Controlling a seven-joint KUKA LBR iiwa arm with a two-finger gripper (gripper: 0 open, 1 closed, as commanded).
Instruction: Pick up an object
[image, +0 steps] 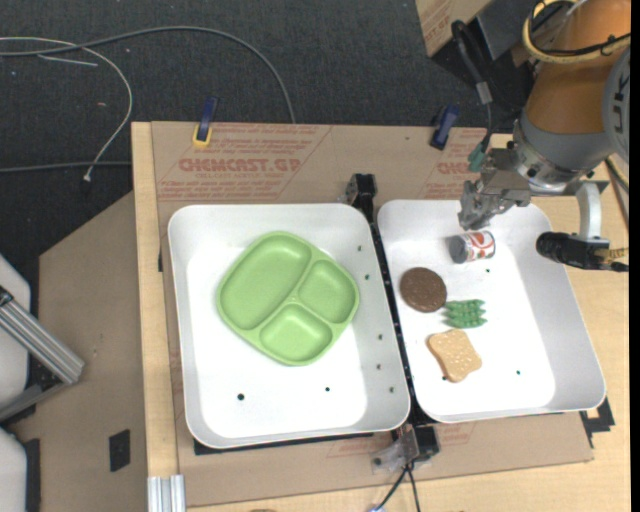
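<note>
- We see the hand (483, 212) in the upper right of the frame, low over the right bin (560, 330), just above a small can (474, 246) that lies on its side.
- We cannot tell whether the hand is apart or together; from this slant its tips blur into the can's top edge, and nothing shows clearly clamped.
- The can rests near the top of the right bin, grey end toward the left, red and white label toward the right.
- We judge it light and stiff, with a smooth round wall that could roll or slip; a hold across its middle, square to its long line, looks safest.
- Below it lie a brown round cookie (423, 289), a green leafy piece (465, 314) and a slice of toast (455, 355), all flat and harder to pinch from above.
- The left bin (200, 390) carries a green divided plate (288, 297), wide and shallow, a poor fit for a narrow hand.
- Both bins sit on a cardboard sheet on the desk (150, 300).
</note>
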